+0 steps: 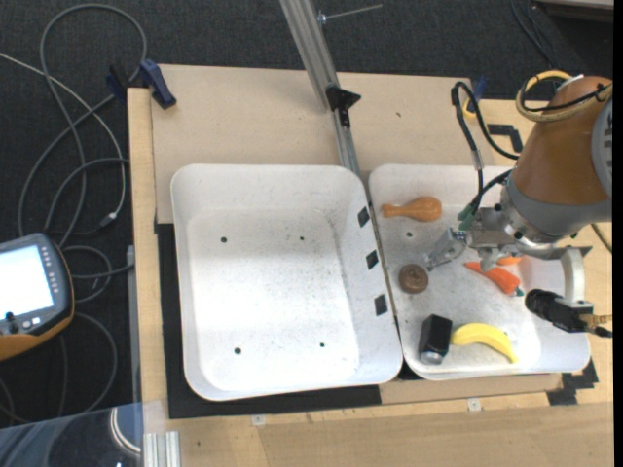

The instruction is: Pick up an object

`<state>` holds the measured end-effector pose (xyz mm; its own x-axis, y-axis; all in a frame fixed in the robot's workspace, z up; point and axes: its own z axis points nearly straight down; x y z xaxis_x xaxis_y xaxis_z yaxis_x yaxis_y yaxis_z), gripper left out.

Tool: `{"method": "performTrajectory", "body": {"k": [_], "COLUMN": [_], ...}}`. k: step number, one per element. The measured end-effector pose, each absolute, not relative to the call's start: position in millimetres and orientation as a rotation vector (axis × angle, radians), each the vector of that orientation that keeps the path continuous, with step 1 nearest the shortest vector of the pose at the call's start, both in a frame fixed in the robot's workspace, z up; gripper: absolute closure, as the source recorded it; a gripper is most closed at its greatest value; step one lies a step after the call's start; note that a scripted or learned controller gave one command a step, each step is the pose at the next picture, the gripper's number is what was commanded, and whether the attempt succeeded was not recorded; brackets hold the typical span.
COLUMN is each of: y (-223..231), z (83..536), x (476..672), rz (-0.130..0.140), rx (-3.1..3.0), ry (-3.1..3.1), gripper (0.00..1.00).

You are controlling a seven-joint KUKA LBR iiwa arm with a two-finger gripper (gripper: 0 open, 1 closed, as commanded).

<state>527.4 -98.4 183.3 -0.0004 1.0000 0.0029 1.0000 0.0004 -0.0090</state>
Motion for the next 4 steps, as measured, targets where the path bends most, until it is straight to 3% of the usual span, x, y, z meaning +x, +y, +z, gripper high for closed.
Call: {"method": "performTrajectory", "body": {"k": [1, 2, 3, 4], "y": [-98.9, -98.2, -97.9, -91.9], "z": [119.6, 90.7, 103.3, 149.2], "x": [526.2, 525.5, 526.9, 532.9], "rz": [0.007, 0.004, -0.002, -0.006], "rx": [-2.216, -2.218, -2.22, -2.222], "ry": [-2.214, -2.216, -2.22, -2.227], "gripper": [0.0, 0.0, 1.0, 1.0]}}
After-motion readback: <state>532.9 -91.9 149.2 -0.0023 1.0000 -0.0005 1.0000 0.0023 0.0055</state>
